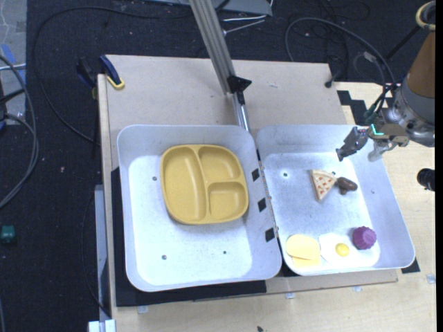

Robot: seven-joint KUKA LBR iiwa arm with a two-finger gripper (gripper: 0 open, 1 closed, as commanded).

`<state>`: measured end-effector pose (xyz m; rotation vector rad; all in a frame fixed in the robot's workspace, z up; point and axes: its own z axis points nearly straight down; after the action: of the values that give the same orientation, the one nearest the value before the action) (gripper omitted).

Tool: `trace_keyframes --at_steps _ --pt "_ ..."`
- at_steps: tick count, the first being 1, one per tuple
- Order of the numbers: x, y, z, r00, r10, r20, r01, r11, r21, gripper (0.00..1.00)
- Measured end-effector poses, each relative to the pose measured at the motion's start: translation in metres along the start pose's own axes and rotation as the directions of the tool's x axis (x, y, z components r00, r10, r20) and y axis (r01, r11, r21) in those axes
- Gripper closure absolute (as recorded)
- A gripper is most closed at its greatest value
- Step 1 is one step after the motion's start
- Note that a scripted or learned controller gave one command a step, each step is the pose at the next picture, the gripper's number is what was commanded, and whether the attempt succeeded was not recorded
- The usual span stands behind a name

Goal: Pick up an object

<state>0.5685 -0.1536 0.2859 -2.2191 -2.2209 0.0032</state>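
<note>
1. Two shallow white bins are seen side by side on the surface (173, 88): the left bin (138, 254) and the right bin (391, 206).
2. A yellow divided tray (205, 183) lies in the left bin, toward its far edge.
3. The arm (422, 81) is seen at the right, with the claw (353, 145) hanging over the far right part of the right bin.
4. How far the claw stands open cannot be told, and nothing can be made out in its hold.
5. A wedge of toy pizza (322, 184) lies near the middle of the right bin, with a small brown item (345, 183) just beside it on the right; both lie apart from the claw, toward the near side.
6. Along the near edge of the right bin a pale yellow slab (303, 248), a toy fried egg (338, 248) and a purple piece (364, 238) are lined up from left to right.
</note>
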Motion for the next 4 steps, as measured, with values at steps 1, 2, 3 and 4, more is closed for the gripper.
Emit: trace_keyframes --at_steps 1,2,3,4 --pt "0.0 0.001 -0.001 1.0 0.0 0.001 0.0 1.0 -0.003 0.0" --pt "-0.006 0.003 0.06 1.0 0.002 0.0 -0.002 1.0 0.001 0.0" --pt "-0.013 0.01 0.114 1.0 0.002 0.0 -0.002 1.0 -0.001 0.0" --pt "-0.015 0.009 0.158 1.0 0.002 0.0 -0.002 1.0 0.0 0.0"
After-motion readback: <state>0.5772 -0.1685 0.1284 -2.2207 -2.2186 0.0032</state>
